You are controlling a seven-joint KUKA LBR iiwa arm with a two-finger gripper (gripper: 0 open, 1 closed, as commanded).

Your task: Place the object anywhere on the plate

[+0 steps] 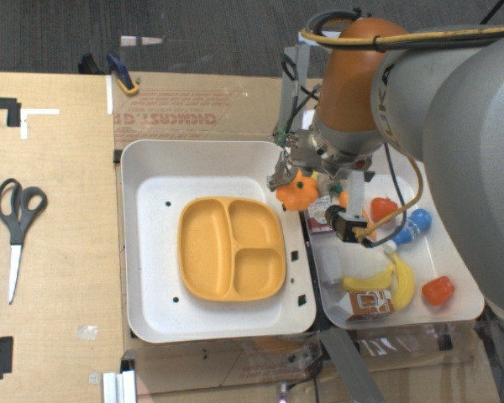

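The gripper [296, 183] is clenching an orange toy [298, 194] over the left bin's [143, 250] right rim, beside the plate [232, 248].

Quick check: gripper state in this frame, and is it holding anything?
Gripper: shut on the orange toy, held over the right rim of the left bin, just beside the plate.
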